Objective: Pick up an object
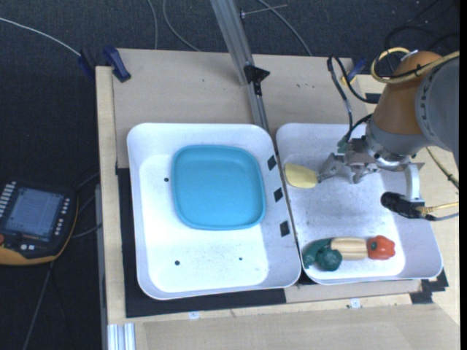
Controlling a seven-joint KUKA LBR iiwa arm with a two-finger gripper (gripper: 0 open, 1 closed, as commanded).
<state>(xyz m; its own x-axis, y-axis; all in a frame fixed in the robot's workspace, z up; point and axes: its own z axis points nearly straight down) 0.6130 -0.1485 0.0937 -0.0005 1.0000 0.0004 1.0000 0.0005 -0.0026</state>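
Hand (330, 168) sits low in the right bin (321, 217), fingers narrowly parted, tips just beside a pale yellow object (300, 175) near the bin's left wall; contact appears likely but cannot be confirmed. Nothing lies between the fingers. A green item (322, 257), tan block (349, 248) and red item (380, 247) line the near edge. A blue plate (217, 187) rests in the left bin (153, 246) on the table (182, 86).
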